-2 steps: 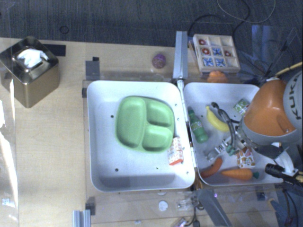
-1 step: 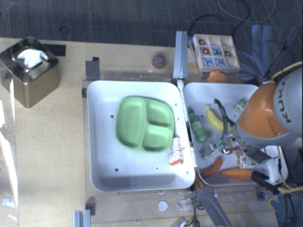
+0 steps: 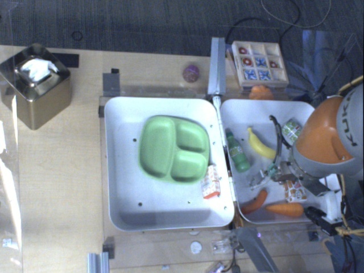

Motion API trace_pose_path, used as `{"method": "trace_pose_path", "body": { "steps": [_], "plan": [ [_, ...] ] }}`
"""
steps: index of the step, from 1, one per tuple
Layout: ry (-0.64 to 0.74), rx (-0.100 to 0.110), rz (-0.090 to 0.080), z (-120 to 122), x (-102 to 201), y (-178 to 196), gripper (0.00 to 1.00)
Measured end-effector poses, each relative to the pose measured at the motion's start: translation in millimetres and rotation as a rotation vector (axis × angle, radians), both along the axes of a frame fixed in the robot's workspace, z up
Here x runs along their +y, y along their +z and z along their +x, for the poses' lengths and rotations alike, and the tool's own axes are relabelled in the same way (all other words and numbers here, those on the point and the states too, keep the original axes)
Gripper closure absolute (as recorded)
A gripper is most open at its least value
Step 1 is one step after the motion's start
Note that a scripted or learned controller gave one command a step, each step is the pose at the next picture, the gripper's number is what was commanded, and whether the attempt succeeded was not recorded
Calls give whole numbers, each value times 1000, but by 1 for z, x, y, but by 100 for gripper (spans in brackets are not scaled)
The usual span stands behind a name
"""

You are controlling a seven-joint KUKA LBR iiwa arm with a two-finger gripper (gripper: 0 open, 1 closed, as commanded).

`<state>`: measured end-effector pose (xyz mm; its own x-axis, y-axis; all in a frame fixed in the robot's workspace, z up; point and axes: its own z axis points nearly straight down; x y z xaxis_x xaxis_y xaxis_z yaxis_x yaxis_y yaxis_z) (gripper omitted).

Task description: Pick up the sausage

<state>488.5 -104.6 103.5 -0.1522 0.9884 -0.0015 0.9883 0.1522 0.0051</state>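
Two white bins sit side by side on the table: the left bin holds a green divided plate with a small red-and-white carton leaning at its lower right edge. In the right bin a green bottle lies along the left wall, a banana near the middle, and a reddish sausage and an orange carrot by the front wall. The gripper hangs low over that bin just above the sausage, under the arm's orange band; a tic-tac-toe board lies behind the bins and a brown tissue box at far left.
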Motion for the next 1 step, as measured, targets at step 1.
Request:
{"method": "trace_pose_path", "body": {
  "steps": [1],
  "plan": [
    [155,1,1,0,18,-11,0]
  ]
}}
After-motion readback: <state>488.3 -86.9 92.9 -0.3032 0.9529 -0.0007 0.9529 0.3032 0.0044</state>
